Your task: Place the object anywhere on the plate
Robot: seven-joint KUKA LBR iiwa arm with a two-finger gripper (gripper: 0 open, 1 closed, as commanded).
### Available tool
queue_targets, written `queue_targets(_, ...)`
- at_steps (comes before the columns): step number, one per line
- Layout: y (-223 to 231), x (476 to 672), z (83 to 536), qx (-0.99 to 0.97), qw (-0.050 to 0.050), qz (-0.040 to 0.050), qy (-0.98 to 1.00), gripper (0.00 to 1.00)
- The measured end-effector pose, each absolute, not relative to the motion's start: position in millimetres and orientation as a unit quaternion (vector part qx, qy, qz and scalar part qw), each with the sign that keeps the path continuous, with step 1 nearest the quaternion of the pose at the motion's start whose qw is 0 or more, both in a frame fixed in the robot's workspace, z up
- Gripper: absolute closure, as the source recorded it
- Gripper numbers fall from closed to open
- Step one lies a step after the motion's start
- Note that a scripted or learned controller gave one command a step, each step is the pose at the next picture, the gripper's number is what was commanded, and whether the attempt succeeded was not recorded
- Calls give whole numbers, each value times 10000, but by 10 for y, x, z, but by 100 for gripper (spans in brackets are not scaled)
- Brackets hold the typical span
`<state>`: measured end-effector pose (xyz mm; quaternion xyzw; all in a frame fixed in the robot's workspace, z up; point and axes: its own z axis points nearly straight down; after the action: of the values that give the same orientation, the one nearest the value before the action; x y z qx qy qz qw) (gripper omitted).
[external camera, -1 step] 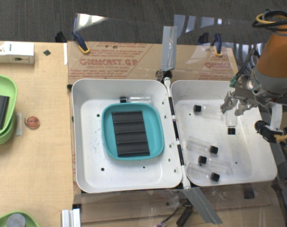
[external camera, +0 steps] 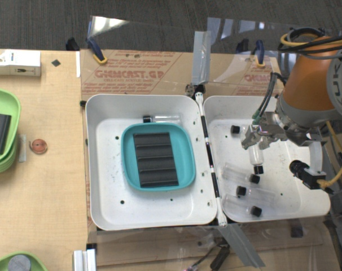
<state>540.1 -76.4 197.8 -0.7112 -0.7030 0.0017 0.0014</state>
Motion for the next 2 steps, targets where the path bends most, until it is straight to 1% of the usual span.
queue_targets(1, 21, 5368, 1904, -6495, 10, 13, -7603, 100)
queue_targets(2, 17, 5368, 1906, -6496, 8, 13, -7603, 0)
